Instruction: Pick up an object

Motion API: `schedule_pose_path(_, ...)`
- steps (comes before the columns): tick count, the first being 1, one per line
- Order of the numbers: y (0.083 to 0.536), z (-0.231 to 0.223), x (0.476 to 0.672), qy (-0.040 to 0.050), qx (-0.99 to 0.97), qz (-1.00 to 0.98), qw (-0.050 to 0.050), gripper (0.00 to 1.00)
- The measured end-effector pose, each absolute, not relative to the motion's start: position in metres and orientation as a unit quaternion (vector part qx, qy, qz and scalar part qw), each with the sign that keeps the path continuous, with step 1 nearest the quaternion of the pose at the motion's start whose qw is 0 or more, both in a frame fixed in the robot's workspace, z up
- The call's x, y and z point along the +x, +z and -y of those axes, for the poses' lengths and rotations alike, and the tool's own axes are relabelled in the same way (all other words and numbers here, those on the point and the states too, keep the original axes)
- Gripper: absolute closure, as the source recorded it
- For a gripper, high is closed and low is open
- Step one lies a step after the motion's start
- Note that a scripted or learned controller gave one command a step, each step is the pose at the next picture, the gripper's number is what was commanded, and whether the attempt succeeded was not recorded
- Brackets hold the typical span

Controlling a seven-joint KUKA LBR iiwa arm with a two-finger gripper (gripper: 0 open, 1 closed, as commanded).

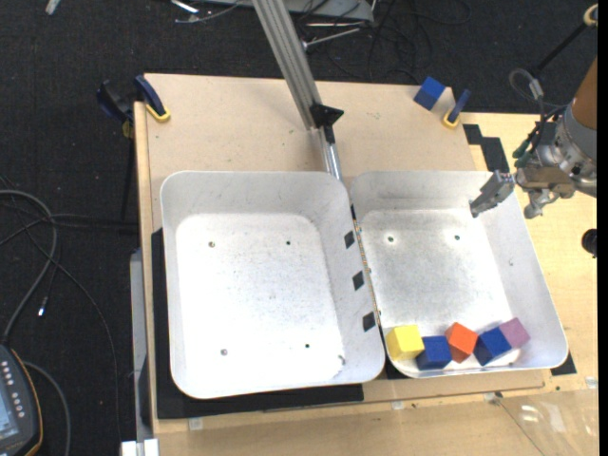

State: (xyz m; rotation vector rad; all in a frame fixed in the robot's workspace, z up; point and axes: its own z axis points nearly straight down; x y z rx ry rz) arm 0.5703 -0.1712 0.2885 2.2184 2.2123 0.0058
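Observation:
Several small blocks lie in a row along the near edge of the right bin (pixel 532 283): a yellow block (pixel 406 340), a blue block (pixel 434 351), an orange block (pixel 462 340), another blue block (pixel 493 345) and a pale purple block (pixel 514 332). My gripper (pixel 514 196) hangs over the far right rim of that bin, well above and behind the blocks. Its two fingers stand apart, open, with nothing between them.
The left bin (pixel 180 255) sits beside the right one, a dark divider strip between them. A slanted metal pole (pixel 290 50) rises from the bench behind the bins. A lone blue cube (pixel 430 92) rests on the bench at the back right, near clamps.

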Motion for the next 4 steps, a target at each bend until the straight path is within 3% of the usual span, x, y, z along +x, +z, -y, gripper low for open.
schedule_pose_path(1,0.130,0.135,0.566,-0.0020,0.706,-0.708,-0.004,0.00)
schedule_pose_path(2,0.243,0.132,0.598,0.0027,0.705,-0.709,0.005,0.00)
schedule_pose_path(3,0.146,0.103,0.672,-0.0004,0.705,-0.709,-0.001,0.00)
schedule_pose_path(4,0.132,0.106,0.649,-0.0013,0.708,-0.707,-0.001,0.00)
